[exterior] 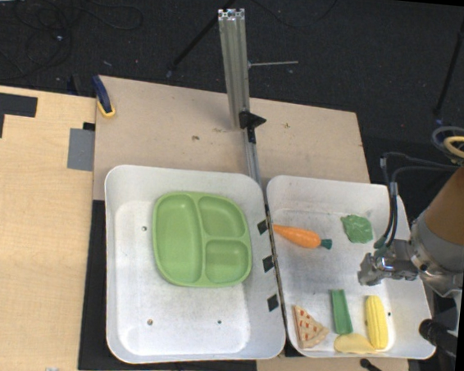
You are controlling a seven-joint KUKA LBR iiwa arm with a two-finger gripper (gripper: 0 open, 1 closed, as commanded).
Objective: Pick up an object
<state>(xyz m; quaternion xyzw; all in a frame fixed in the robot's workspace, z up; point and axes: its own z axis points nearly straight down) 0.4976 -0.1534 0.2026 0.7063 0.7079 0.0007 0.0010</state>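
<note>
Dark floor with loose cables lies behind the bench [303,139], whose brown board carries two white bins side by side; a pale wooden surface [21,232] runs along the left, and a metal post [232,65] rises from the board just behind the gap between the bins; in the camera view the left bin [120,309] holds a green divided plate [202,240] lying flat, its three compartments bare; the right bin [297,196] holds the candidates for picking: a carrot [299,237] near the bin's left wall, a green leafy piece [358,228] toward the back, a green stick [340,310] standing roughly lengthwise near the front, a corn cob [377,321] just beside it to the right, a pizza slice [309,327] at the front left corner, and a yellow piece [353,343] at the front edge touching or nearly touching the corn; the arm comes in from the right, its orange band at the frame edge, and the gripper [374,270] hangs over the right bin between the leafy piece and the corn, apart from both; whether it is wide or narrow I cannot tell, since it is small and seen at a slant; nothing sits in its grasp as far as can be seen, and every object lies on the bin floor; my judgement is that the task is at the approach stage: an object is not yet chosen by contact, and the descent, closing and lift are all left to do; the corn and the stick look the nearest targets
</note>
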